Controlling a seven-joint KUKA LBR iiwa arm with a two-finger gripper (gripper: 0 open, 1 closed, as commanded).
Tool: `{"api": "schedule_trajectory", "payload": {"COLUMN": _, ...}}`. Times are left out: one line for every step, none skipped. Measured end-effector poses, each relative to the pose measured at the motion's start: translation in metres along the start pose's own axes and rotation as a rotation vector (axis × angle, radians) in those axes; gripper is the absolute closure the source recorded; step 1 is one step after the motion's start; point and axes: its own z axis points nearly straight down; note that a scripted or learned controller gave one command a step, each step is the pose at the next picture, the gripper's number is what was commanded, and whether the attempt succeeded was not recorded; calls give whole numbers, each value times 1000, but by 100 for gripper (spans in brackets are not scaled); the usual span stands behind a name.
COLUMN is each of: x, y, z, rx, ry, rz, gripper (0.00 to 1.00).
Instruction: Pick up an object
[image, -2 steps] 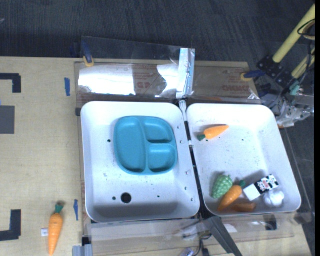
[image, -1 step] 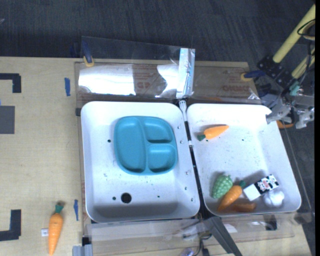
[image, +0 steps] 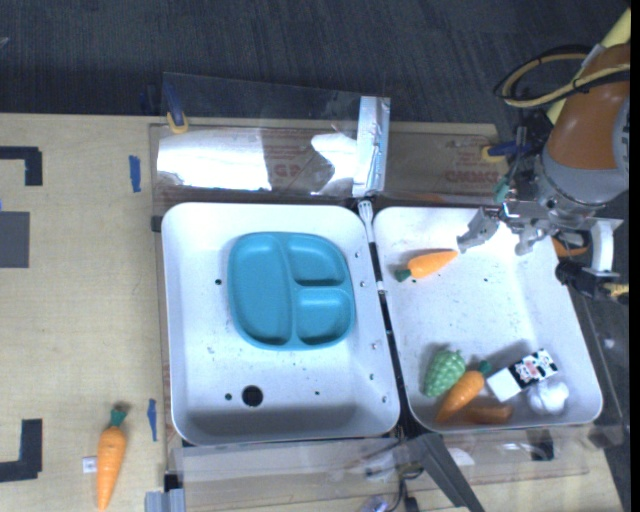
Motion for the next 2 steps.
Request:
{"api": "schedule_trajectory", "payload": {"x": 49, "y": 23, "z": 105, "rx": -14, "ry": -3, "rz": -79, "gripper": 0}}
{"api": "schedule_trajectory", "payload": {"x": -25, "y": 16, "z": 81, "rx": -9, "ry": -3, "rz": -21, "gripper": 0}}
